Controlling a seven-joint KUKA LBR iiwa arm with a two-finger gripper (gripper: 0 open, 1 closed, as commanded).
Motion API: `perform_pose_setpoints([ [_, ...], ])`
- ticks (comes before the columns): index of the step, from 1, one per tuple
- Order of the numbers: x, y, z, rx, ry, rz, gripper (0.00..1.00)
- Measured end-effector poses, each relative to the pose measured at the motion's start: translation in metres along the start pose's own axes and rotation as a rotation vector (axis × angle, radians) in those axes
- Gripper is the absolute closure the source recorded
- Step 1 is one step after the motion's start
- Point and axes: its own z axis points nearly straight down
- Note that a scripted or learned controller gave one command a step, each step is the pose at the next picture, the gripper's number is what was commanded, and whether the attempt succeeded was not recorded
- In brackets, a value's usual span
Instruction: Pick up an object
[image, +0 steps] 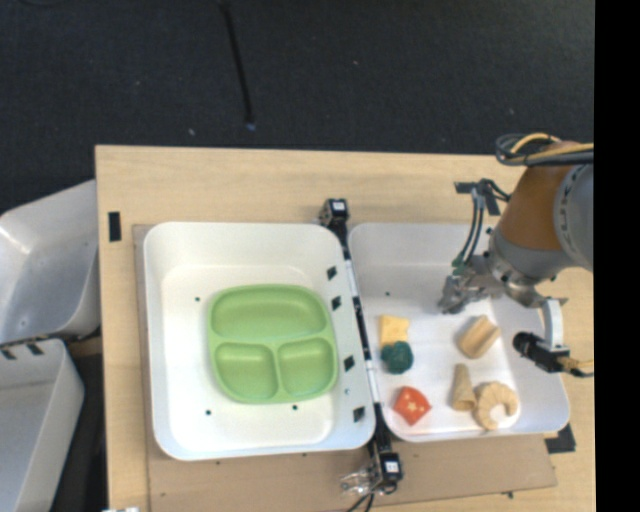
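In the right bin (400, 250) lie a yellow wedge (394, 328), a dark green ball (398, 354), a red piece (411, 404), a tan block (478, 337), a tan cone (461, 386) and a pale curled pastry (496, 403). My gripper (458, 294) hangs low over the bin's bare floor, just up and left of the tan block. I see nothing between its tips. The arm's orange band (530, 210) rises behind it at the right.
The left bin (170, 260) holds a green divided tray (271, 341). A black divider with clips (352, 300) runs between the bins. Cables (480, 195) hang near the arm's wrist. The wooden bench (250, 180) borders both bins.
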Motion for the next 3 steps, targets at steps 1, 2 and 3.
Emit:
perform_pose_setpoints([
  [1,-0.004,-0.001,-0.041,-0.004,0.0,0.004,1.0],
  [2,-0.01,0.01,-0.092,-0.006,-0.002,-0.007,1.0],
  [3,-0.011,0.012,-0.144,-0.006,-0.002,-0.006,1.0],
])
